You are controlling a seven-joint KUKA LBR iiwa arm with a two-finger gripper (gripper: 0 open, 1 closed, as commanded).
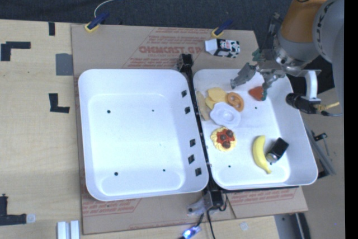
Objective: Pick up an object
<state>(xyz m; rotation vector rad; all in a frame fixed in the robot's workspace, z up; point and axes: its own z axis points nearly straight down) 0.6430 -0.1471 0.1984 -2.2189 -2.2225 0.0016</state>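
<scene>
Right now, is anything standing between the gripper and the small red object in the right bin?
Nothing visible does. The two-finger gripper hangs open just above the small red object, near the far edge of the right white bin.

Both bins [89, 120] look like smooth, faintly glossy white plastic — set on matt brown cardboard [162, 50], seemingly.

Bright even light, soft shadows — slightly soft focus

Unreadable red print on cardboard [162, 48]
</scene>
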